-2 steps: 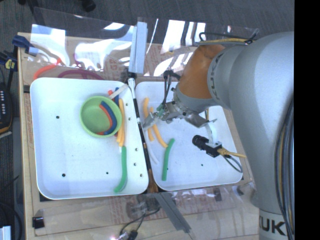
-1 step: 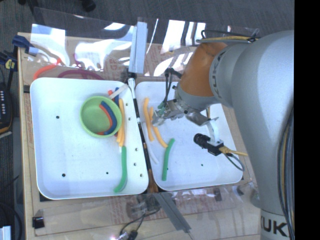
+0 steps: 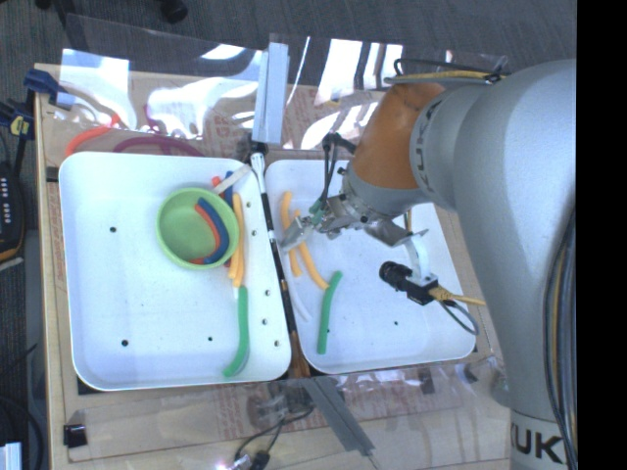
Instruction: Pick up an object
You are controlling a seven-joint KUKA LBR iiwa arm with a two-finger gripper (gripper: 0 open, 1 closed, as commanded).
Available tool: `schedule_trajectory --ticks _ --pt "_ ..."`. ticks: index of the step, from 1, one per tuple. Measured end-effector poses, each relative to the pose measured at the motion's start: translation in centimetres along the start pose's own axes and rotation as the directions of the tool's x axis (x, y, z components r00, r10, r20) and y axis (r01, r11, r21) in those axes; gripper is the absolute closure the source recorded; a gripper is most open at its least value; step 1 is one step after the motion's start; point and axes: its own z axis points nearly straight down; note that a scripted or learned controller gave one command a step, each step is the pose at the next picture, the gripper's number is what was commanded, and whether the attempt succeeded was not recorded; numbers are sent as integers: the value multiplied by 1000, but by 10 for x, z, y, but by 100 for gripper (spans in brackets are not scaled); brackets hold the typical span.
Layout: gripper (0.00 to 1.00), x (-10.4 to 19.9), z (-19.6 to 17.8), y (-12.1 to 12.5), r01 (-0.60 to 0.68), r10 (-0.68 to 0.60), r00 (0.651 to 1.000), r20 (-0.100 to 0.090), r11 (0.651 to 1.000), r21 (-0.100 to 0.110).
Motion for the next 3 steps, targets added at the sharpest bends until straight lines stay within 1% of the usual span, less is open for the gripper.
schedule_trajectory --ticks 1,2,3 --pt "0 -11 20 -14 -38 38 999 -1 999 -6" --pt "100 -9 10 -13 -34 34 999 -6 999 -4" --pt "0 -10 9 -13 -34 34 999 -4 999 -5"
